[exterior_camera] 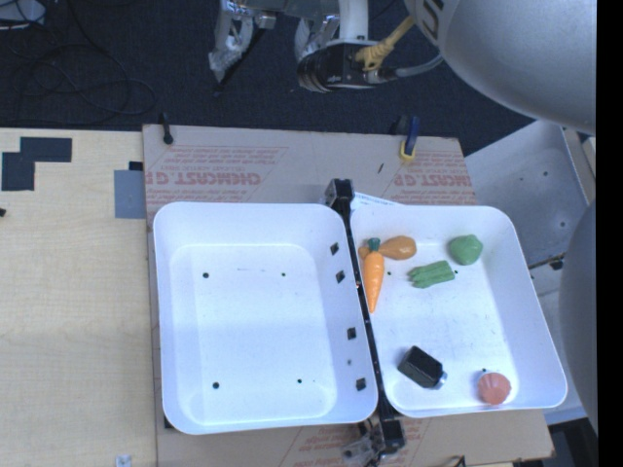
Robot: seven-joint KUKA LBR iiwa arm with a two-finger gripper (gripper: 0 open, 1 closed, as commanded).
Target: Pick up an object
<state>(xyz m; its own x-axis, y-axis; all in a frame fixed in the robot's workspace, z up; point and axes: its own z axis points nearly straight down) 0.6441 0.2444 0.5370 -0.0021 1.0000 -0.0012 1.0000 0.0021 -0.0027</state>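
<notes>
Seen from the camera view above the bench, the gripper (273, 37) is at the top edge of the frame, over the dark floor beyond the bench and well apart from both bins. It holds nothing that can be seen. Whether it is set wide or narrow cannot be told from this angle. The grey arm (516, 37) fills the upper right corner.

The left bin (175, 251) and the right bin (531, 309) lie side by side on a cardboard sheet (243, 168) with red printing. A black divider strip (352, 300) runs between their adjoining rims.

All candidate objects for the pick lie in the right bin:

- A carrot (373, 278) lies lengthwise against the left wall, green top pointing to the far side.
- An orange oval object (397, 248) lies just beside the carrot's top end, apparently touching it.
- A long green object (431, 275) lies near the middle of the far half.
- A rounded green object (465, 249) lies near the far right corner, just beside the long green one.
- A black block (421, 367) lies tilted in the near half.
- A reddish ball (494, 388) lies in the near right corner, apart from the black block.

A blue and yellow clamp (409, 144) sits at the far edge of the cardboard sheet.
</notes>
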